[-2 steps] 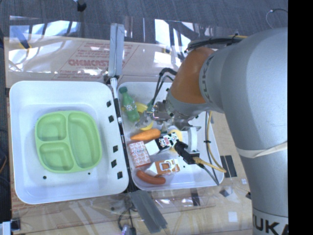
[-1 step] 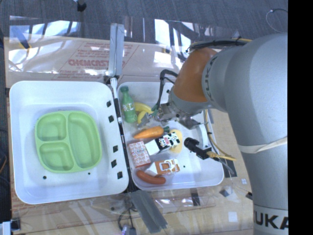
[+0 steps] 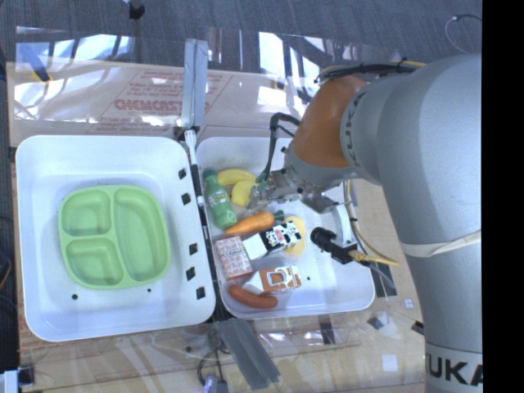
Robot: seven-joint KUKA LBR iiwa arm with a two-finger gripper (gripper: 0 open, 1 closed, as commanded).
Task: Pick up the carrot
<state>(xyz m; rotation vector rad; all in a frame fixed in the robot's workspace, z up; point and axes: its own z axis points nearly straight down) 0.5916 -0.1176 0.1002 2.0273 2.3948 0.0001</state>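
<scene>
Carrot (image 3: 250, 223) lying on the floor of the right-hand bin (image 3: 348, 295), near centre of frame, long axis running left-low to right-high, untouched and not lifted. Flanked by a green bottle (image 3: 219, 203) just to its left, yellow fruit (image 3: 237, 184) above, a black-and-white cow-patterned item (image 3: 282, 237) touching or nearly touching its right end, a small red-and-white carton (image 3: 233, 258) below, then an orange carton (image 3: 281, 279) and a sausage (image 3: 253, 299) toward the bin's lower edge.

End effector (image 3: 274, 188) low over the upper part of that bin, just above and right of the carrot, close to the yellow fruit. Cannot tell how far open; tip lost under the wrist and orange band. Nothing seen in its hold.

Left-hand bin (image 3: 33, 244) carrying a green divided plate (image 3: 115, 236), well apart from the action.

Judged from this: task at the approach stage only. Reach into the correct bin done; alignment over the carrot, descent, closing, and lift all left. Crowding on every side likely to make a clean grip awkward, with the cow-patterned item and the bottle apt to be nudged.
</scene>
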